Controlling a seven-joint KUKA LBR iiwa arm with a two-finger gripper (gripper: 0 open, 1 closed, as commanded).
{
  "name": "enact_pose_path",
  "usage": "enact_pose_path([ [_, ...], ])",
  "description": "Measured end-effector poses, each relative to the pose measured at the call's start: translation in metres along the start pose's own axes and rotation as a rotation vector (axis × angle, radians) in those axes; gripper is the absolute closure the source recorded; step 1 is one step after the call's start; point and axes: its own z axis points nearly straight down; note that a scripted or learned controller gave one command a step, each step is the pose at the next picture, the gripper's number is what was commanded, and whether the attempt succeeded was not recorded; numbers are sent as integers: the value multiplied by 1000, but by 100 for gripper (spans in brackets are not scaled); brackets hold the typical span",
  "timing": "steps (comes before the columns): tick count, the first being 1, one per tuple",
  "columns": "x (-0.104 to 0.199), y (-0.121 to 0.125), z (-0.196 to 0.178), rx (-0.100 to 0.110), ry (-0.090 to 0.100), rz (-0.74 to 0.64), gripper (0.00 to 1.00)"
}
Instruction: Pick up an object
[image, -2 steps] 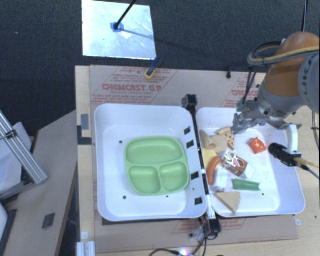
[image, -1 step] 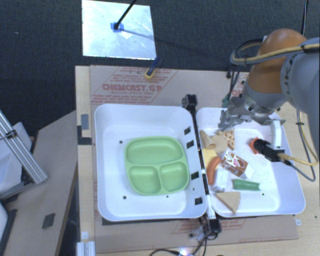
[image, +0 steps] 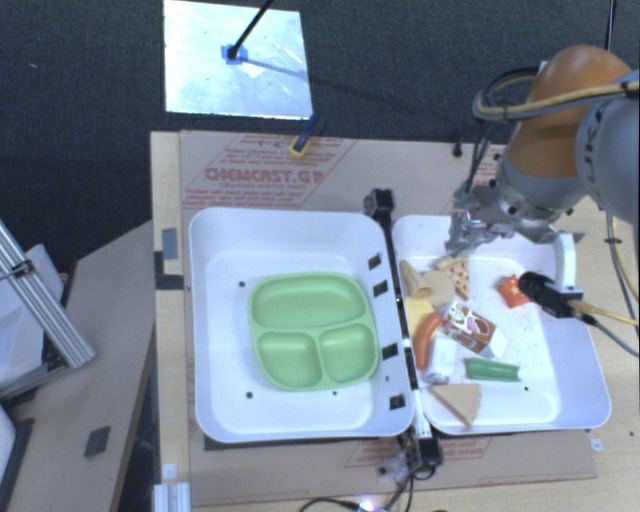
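Gripper (image: 468, 238) low over the far end of the right bin (image: 560, 385), nearer the bin's left wall than its right. Cannot tell whether spread wide or drawn narrow (grey metal parts merging into one clump from this angle). Nothing made out in its grasp. Behind it, the arm (image: 575, 110), orange-banded, reaching in over the bin's far right corner.

Just nearward of the gripper, a toy pizza slice (image: 457, 274); touching it or just apart, impossible to say. Beside the slice toward the left wall, a pale tan pastry-like piece (image: 422, 284). Toward the right wall, level with the slice, a small red item (image: 511, 290), too small to name.

Further toward the near edge:
- Hard against the left wall, a flat yellow piece (image: 414, 316).
- Overlapping its near end, an orange sausage (image: 427, 340), lying roughly along the wall.
- Just right of the sausage, a small brown-and-white carton (image: 472, 330), tipped on its side.
- Nearward of the carton, a green vegetable (image: 492, 370), lying crosswise.
- By the near left corner, a tan bread wedge (image: 456, 402).

Across the black-clipped divider, the left bin (image: 225, 300), with a green divided plate (image: 310, 330) flat at its middle, three compartments up. Under both bins, a cardboard sheet (image: 265, 175) with red lettering, showing along the bench's far edge.
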Motion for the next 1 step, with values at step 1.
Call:
enact_pose_path([
  [1,4,3,20,3,-1,-1,100],
])
